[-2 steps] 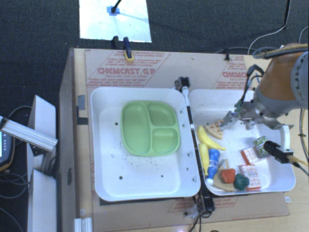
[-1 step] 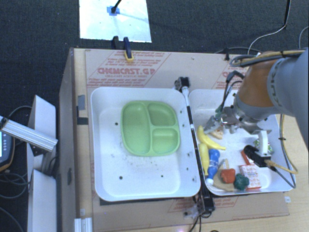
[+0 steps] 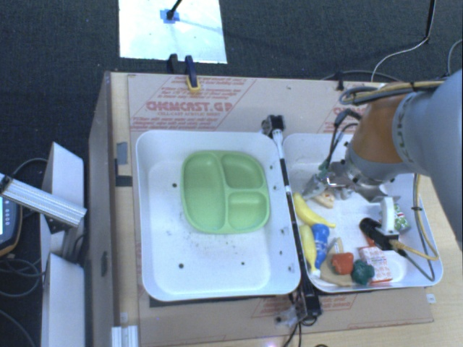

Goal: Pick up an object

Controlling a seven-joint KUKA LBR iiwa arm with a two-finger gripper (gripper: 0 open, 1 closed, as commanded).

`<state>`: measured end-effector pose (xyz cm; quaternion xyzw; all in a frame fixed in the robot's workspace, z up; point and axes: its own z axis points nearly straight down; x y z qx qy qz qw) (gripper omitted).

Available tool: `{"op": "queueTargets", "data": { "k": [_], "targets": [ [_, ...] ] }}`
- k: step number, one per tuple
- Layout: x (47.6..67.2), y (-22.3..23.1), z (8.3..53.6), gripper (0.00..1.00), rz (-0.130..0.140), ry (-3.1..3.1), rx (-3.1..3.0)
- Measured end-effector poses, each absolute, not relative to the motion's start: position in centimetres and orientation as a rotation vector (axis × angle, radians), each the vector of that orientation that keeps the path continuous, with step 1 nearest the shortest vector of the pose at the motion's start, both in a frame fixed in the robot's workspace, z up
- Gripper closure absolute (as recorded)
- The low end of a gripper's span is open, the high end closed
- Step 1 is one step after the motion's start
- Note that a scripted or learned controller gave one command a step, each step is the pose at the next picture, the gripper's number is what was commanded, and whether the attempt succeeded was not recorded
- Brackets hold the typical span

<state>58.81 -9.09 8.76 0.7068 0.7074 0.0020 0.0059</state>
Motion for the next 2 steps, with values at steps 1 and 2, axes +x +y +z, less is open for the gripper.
{"op": "queueTargets", "data": {
  "k": [1, 2],
  "targets": [
    [58.7, -8.9, 9.7, 1.0, 0.005, 2.22, 2.213],
    [62.5, -4.5, 19.4, 1.0, 0.006, 2.225, 2.214]
  ]
}}
